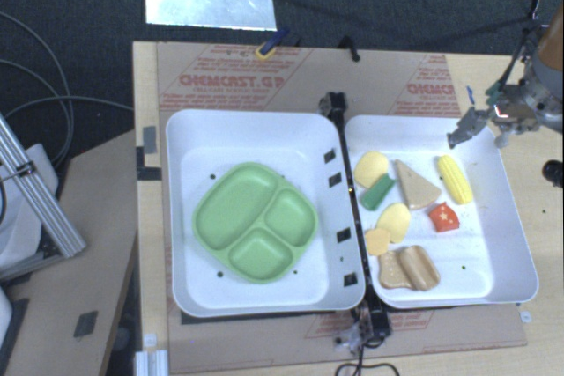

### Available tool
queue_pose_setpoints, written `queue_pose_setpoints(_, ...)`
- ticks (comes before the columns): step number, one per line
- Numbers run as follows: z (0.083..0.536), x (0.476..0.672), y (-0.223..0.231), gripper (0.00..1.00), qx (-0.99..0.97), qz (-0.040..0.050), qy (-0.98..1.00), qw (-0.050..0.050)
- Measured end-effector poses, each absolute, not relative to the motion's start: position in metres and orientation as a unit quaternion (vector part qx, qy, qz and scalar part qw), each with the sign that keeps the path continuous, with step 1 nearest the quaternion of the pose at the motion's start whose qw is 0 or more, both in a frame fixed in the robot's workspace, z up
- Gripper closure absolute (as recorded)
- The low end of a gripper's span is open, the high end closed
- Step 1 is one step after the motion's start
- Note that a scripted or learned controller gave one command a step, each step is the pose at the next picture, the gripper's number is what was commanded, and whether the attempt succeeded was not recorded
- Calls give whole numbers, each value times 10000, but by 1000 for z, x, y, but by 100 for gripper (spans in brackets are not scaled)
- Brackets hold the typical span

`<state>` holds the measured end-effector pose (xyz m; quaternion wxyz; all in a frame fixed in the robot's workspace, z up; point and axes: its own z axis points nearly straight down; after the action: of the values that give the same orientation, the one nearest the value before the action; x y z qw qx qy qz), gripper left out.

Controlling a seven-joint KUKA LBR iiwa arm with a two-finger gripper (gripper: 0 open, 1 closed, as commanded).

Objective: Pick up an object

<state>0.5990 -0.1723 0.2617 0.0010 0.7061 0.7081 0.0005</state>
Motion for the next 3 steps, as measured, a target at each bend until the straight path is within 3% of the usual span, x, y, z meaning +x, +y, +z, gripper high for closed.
queue_pose_setpoints(1,171,529,-156,0,7071,-25,7071,-53)
queue_pose_setpoints(2,81,549,-156,0,7069,4,7073,5)
queue_pose_setpoints(3,96,550,-157,100,7067,16,7075,23)
